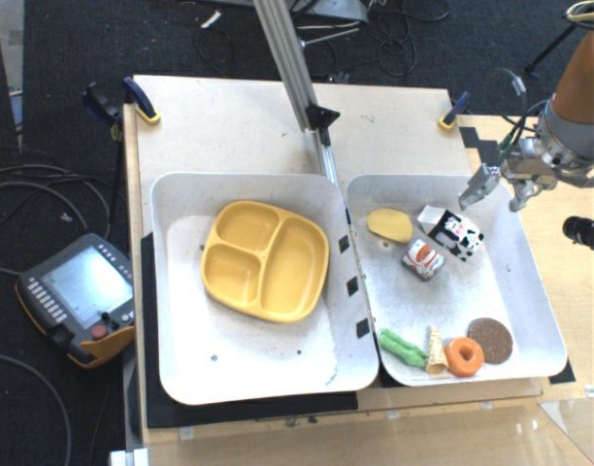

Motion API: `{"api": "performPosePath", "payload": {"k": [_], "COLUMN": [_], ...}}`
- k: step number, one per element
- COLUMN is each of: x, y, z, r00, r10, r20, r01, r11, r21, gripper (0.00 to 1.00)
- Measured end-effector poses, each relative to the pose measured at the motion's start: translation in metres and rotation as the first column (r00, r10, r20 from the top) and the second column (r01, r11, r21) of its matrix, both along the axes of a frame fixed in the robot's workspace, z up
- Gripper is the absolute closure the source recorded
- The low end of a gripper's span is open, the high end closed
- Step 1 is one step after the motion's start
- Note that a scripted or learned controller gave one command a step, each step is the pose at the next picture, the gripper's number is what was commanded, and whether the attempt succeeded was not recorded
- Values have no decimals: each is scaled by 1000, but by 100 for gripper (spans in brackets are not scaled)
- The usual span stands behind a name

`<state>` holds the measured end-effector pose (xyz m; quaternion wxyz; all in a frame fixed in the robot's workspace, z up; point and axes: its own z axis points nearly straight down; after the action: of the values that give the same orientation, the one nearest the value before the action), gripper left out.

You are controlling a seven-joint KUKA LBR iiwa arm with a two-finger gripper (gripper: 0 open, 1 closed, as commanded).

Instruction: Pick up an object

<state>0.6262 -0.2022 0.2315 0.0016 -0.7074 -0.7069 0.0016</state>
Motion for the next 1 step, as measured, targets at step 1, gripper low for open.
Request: {"api": "performPosePath", "payload": {"k": [1], "x": [-2], "y": [1], "z": [-43], "r00": [1000], "r10": [0], "r20": [1], "r01": [0], "r11": [1000], "r21": [0], "gripper": [0]}}
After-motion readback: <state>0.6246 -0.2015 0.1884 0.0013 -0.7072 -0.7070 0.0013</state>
